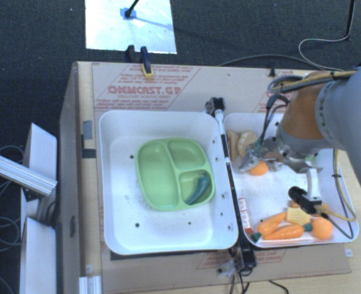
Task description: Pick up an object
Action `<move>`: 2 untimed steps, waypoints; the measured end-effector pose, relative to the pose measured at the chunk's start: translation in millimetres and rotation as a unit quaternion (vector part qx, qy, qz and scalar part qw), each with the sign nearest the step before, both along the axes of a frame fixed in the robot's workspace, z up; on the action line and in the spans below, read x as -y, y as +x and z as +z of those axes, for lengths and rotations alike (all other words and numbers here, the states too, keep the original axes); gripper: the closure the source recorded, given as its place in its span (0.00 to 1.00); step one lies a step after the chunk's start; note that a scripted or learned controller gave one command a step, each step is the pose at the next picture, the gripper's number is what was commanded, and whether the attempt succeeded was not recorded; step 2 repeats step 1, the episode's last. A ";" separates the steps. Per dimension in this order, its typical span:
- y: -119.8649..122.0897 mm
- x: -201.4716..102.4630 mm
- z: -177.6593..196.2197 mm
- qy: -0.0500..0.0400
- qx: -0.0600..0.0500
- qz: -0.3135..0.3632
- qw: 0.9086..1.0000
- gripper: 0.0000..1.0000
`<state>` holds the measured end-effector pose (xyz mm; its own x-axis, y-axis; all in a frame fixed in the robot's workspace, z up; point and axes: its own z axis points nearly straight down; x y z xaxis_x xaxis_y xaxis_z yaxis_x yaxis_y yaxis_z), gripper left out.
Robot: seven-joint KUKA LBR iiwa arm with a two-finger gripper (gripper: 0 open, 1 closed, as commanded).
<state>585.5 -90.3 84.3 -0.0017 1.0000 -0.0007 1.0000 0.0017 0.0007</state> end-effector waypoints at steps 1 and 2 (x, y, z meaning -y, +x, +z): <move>1.1 -0.2 11.0 0.000 0.001 0.001 1.000 1.00; 1.1 -0.2 11.0 0.000 0.001 0.001 1.000 1.00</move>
